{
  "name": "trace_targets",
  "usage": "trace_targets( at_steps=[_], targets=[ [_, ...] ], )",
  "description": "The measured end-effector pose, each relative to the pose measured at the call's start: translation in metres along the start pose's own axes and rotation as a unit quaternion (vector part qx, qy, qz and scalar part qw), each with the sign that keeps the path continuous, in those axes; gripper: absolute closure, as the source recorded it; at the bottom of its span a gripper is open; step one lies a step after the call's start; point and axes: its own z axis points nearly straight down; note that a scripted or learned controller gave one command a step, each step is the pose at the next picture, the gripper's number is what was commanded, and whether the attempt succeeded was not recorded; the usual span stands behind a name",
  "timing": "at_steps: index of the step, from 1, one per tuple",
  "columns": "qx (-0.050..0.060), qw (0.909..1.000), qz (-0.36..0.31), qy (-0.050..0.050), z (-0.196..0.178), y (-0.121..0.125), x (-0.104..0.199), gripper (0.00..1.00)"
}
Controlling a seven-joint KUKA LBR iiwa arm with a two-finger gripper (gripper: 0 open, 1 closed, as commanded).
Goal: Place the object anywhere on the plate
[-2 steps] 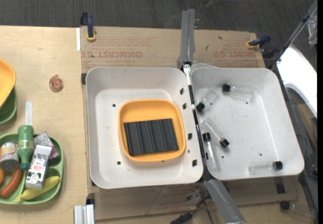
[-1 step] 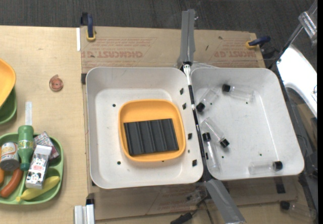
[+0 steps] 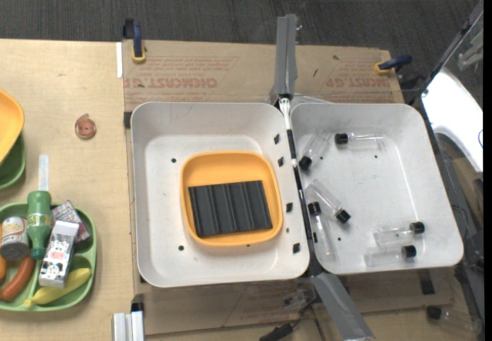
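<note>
A black ribbed block (image 3: 231,207) lies flat on the orange plate (image 3: 198,170), near the plate's middle and a little toward its lower edge, with orange rim showing on all sides. The plate sits in the left white bin (image 3: 154,178), in the centre of the frame.

The right white bin (image 3: 430,178) holds several clear tubes with black caps. One tube (image 3: 357,137) is near the bin's top, another (image 3: 329,201) is by its left wall, and two (image 3: 396,234) lie close together at the lower right.

Both bins rest on a sheet of brown cardboard (image 3: 192,74), clamped at its upper corners.

At the lower left of the frame, on the wooden tabletop (image 3: 61,86), a green tray (image 3: 84,274) carries a green bottle (image 3: 38,220), a small can, a carton and toy food. A yellow bowl (image 3: 8,128) is cut off by the left edge.

Whether the tool is released or clenched cannot be told.
</note>
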Motion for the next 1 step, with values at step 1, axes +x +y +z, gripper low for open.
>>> trace_targets(
  at_steps=[1],
  targets=[
    [-0.002, 0.9802, -0.198, -0.001, 0.0777, -0.0018, -0.0201, 0.00]
  ],
)
